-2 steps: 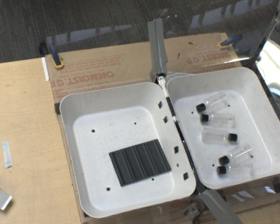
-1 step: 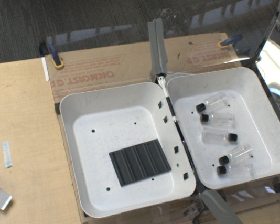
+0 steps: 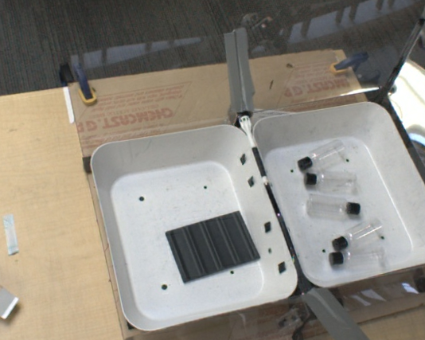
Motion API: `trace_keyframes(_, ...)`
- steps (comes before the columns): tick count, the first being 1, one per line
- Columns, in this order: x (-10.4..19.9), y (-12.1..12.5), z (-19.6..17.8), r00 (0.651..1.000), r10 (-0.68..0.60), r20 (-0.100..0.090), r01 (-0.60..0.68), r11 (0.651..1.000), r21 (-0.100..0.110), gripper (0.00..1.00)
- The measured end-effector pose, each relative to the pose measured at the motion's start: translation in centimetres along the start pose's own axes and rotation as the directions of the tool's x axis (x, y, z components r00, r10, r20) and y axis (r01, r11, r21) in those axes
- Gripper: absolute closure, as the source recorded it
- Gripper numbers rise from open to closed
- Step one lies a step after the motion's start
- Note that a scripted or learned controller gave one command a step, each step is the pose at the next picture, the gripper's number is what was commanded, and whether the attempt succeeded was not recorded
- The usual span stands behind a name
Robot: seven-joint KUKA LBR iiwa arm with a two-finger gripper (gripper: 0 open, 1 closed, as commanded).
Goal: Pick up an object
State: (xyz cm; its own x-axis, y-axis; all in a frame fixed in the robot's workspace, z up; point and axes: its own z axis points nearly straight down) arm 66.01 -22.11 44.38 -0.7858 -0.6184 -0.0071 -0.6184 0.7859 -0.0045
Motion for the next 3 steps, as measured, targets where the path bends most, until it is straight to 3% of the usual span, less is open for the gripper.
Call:
trace_keyframes(1,0.0,0.01,-0.02,0.995,-0.102,0.0,0.102,0.995,0.0,1.0)
trace_keyframes(3,-0.01,0.02,-0.03,0.952,-0.306,0.001,0.306,0.952,0.0,1.0)
